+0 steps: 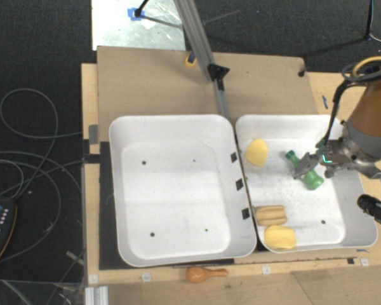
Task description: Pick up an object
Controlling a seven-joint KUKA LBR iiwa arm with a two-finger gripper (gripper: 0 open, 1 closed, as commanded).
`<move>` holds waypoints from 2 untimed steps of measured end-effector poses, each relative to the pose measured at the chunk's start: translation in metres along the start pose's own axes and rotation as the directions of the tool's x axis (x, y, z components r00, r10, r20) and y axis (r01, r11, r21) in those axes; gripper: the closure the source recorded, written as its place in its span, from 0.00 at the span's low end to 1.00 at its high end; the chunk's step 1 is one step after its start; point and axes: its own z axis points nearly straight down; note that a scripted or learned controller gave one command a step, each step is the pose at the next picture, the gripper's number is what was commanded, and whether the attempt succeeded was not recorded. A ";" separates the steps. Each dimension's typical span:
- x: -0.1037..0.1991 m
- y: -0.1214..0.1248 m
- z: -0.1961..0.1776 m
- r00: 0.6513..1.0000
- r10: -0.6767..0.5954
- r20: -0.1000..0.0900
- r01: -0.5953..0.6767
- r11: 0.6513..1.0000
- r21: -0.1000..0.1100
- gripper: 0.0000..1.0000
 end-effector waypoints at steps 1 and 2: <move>0.000 0.001 -0.002 1.000 0.001 0.001 -0.001 1.000 -0.005 0.00; 0.008 -0.003 0.044 1.000 0.004 0.000 -0.004 1.000 0.000 0.00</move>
